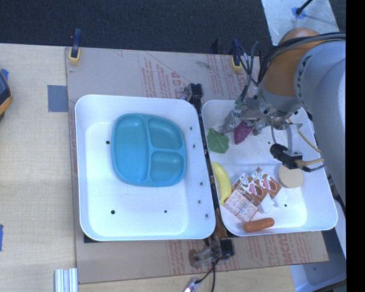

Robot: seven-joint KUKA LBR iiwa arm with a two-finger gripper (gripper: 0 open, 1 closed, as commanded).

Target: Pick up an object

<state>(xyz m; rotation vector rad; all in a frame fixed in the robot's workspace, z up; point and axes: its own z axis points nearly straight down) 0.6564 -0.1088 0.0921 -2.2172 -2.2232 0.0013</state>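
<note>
Objects for picking are all seen in the right bin [316, 221]; none is lifted yet. Left to right: a blue tray [149, 149] lies in the left bin [88, 163], well apart from the arm. In the right bin, a green item [217, 140] sits near the left wall, with a banana [221, 181] just below it, its long axis running roughly up-down in the view. A printed carton [249, 195] is placed right of the banana, tilted diagonally, and a sausage [258, 225] lies below it near the front rim, long axis nearly left-right. A purple item [241, 131] is seen at the bin's far side, and a tan disc [290, 177] farther right.

The gripper [248, 115] is placed over the far part of the right bin, touching or just above the purple item. The key relation: the purple item lies directly under and slightly toward the near side of the gripper, closer than anything else, its long axis tilted roughly up-down. Whether it is pinched cannot be told; the finger state is hidden by the wrist and cables. A grasp of the purple item is judged the likeliest step, still unconfirmed.
</note>
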